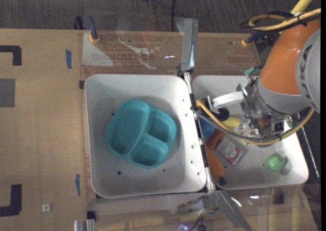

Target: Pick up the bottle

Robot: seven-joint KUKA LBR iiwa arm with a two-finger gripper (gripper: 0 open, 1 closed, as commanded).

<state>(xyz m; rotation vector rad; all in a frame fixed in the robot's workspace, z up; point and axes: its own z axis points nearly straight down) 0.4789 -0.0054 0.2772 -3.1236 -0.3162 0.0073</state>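
Grey arm point(285, 79) is hanging over right bin point(300, 174), gripper point(253, 123) amid clutter; grip state can't tell.

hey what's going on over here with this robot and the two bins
A grey and orange robot arm reaches in over the right bin, above a clutter of small things, among them a green object and a pink-and-white packet. The left bin holds a teal divided plate. No grasp is visible yet.

Grey arm point(285, 92) with orange band point(286, 56), looped yellow-and-black cables point(265, 140).
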